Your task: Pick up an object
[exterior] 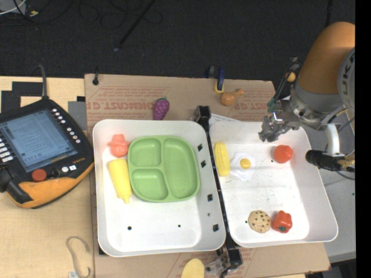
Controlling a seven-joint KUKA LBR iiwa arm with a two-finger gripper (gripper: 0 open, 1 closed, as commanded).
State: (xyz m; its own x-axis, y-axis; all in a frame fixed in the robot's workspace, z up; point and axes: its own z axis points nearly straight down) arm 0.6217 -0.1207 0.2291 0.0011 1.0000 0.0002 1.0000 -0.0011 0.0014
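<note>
The grey arm (324, 68) with its orange band reached in from the right, and its gripper (271, 129) hung over the upper edge of the right bin (313, 196), near a red tomato (283, 153) but apart from it; whether the claw was open or closed could not be told, and nothing was seen in its hold. The left bin (151, 225) bore a green divided plate (162, 168), with a yellow bottle-shaped toy (120, 179) lying just beside its left edge and a pink toy (117, 145) above that. A teach pendant (40, 149) with an orange case lay on the bench, left of the bins. In the right bin, a corn cob (221, 158) lay against the left wall, a fried egg (244, 164) just beside it, and a cookie (259, 220) and a red pepper (282, 222) sat close together near the front. Behind the bins, on the cardboard, lay a purple grape bunch (161, 108) and an orange-brown pear-shaped toy (230, 97). A yellow lemon (193, 267) sat at the front edge.
</note>
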